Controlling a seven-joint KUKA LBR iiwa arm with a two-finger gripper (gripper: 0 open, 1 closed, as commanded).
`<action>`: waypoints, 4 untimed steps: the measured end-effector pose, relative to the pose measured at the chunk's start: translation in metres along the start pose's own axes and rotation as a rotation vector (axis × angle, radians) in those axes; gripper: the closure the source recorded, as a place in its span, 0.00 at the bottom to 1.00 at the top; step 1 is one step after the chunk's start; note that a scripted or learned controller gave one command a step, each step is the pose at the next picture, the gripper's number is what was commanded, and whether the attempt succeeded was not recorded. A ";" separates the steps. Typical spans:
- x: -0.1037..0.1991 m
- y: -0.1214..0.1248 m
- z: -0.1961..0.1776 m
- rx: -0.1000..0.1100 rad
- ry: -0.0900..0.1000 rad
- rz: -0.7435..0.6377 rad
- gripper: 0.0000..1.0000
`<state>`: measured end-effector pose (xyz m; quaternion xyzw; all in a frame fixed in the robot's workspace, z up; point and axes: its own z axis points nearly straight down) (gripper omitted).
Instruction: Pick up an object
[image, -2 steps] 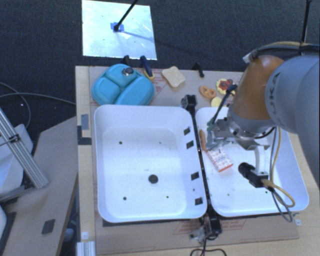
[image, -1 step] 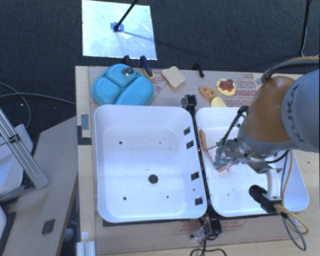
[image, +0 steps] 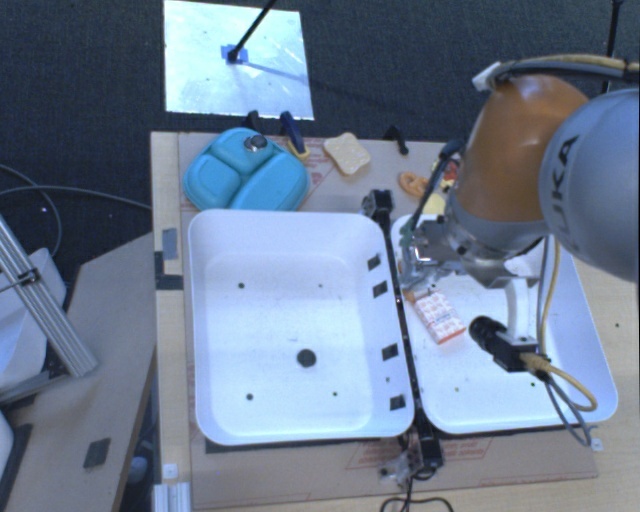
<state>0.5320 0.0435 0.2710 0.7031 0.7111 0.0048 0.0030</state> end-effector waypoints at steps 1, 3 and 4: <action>-0.014 -0.045 -0.071 0.002 -0.001 0.006 1.00; 0.036 -0.042 -0.257 -0.008 0.002 0.006 1.00; 0.001 0.002 -0.245 0.006 -0.004 0.014 1.00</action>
